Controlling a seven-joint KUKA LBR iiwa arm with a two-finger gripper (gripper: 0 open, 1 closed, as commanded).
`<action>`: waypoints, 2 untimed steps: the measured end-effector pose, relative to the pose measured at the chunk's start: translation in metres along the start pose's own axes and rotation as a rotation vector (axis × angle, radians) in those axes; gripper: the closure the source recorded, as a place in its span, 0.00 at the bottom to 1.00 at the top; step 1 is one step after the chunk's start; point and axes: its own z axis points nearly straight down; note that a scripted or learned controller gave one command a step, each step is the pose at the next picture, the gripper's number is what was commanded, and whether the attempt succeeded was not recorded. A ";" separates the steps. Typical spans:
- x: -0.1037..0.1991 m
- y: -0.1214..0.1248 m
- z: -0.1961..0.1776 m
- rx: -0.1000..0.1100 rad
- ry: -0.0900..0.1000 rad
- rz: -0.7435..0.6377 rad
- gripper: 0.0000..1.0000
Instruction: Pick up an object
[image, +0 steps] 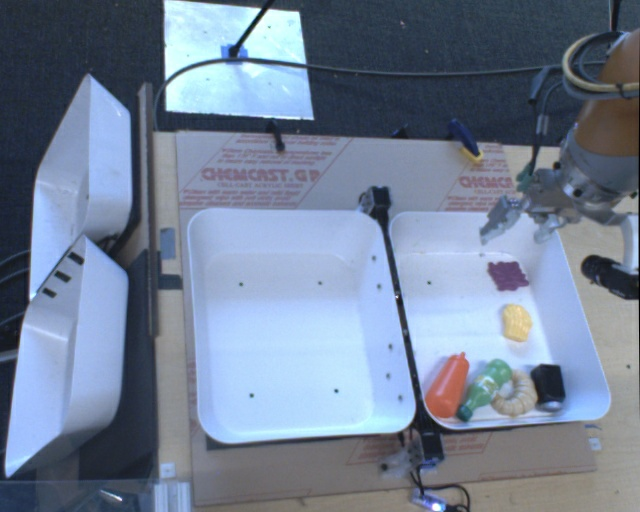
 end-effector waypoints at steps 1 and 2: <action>0.000 0.001 -0.002 -0.005 0.000 0.000 0.00; -0.001 0.000 0.039 -0.001 0.000 0.000 0.00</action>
